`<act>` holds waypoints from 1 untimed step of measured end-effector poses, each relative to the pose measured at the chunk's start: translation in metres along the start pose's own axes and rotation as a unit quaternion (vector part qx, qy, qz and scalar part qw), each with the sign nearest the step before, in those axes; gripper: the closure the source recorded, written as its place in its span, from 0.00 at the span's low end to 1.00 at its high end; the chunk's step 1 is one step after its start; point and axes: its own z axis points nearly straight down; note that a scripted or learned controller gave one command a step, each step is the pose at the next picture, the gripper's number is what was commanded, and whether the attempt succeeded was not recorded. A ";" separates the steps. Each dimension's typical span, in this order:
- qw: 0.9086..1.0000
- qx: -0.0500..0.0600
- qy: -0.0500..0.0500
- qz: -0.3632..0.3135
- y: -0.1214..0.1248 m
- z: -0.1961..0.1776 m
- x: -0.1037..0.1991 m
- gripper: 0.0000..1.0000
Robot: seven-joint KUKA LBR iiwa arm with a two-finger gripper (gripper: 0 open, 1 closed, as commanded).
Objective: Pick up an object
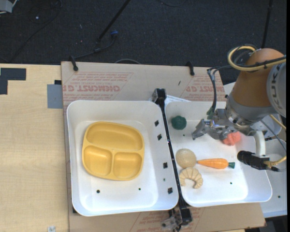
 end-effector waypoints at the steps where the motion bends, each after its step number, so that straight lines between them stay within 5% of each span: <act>1: 1.000 0.000 0.000 0.000 0.002 0.062 0.007 0.00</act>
